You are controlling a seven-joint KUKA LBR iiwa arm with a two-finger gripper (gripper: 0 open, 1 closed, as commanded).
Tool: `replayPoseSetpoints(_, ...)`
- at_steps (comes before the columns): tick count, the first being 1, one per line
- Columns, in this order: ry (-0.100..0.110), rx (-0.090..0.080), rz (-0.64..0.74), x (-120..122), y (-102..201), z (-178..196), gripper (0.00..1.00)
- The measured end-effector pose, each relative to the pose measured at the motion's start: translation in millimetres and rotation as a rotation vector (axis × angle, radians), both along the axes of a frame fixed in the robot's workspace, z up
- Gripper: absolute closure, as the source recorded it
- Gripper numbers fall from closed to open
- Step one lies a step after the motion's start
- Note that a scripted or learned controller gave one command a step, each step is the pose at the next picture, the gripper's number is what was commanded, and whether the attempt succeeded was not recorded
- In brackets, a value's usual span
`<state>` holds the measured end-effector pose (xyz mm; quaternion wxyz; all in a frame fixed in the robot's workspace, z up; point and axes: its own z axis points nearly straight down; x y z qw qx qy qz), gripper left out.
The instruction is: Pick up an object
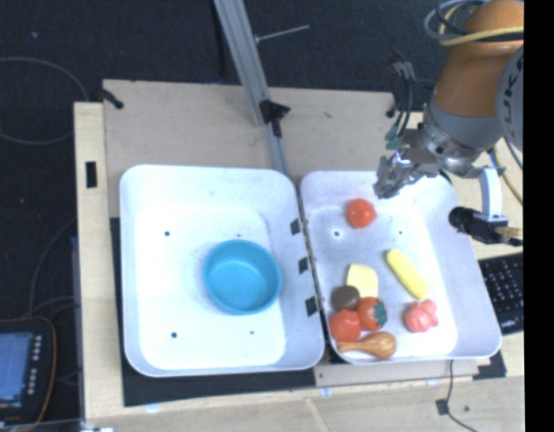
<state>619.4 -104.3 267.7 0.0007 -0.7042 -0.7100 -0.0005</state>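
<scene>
My claw (387,187) hung just beside the small red ball (359,212) in the right bin (439,207) (open or closed, I could not tell), and I feared that the round ball would roll away at a touch.

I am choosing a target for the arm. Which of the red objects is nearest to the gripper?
The red ball lying alone at the far end of the right bin, just below the gripper; other red pieces crowd the near end.

The gripper (388,184) was observed above the right bin (457,241); a red ball (360,212) was noted just beside it.
</scene>
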Motion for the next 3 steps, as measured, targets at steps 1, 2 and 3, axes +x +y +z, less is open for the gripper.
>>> replayPoseSetpoints(1, 0.003, 0.001, 0.001, -4.5, 49.6, 4.8, 1.00)
replayPoseSetpoints(2, 0.005, 0.000, 0.000, -5.5, 112.1, -2.6, 1.00)
replayPoseSetpoints(3, 0.007, -0.002, -0.001, -5.4, 160.7, -22.5, 1.00)
